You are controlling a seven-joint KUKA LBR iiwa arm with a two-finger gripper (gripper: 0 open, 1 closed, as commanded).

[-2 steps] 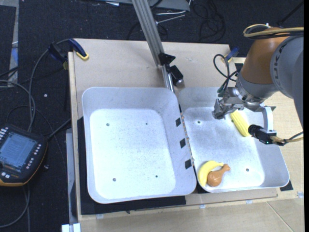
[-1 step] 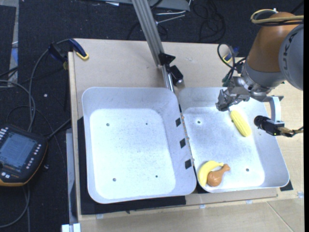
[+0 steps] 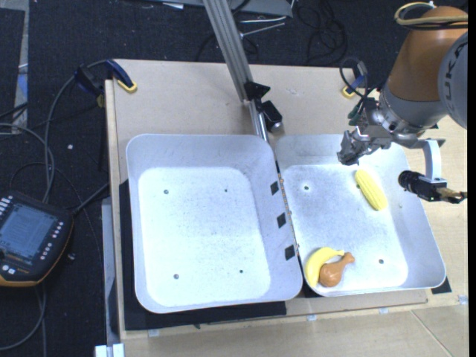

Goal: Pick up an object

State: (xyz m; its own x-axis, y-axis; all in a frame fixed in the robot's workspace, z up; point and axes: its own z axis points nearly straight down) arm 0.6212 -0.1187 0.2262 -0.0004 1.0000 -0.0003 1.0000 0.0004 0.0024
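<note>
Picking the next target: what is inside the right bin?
The right bin holds a corn cob, a banana and a chicken leg lying against the banana. The gripper covers a bit of floor.

Your arm (image 3: 431, 58) shows a rounded, glossy orange band, with a grey casing to its right that carries part of some dark lettering. A pale yellowish cable loops over the top of the orange part. Below the band you see a silvery grey wrist ring, and under it the claw (image 3: 349, 155), dark grey and blocky. At four o'clock from the wrist, a white bracket carries a small black cylinder with an orange tip.
</note>
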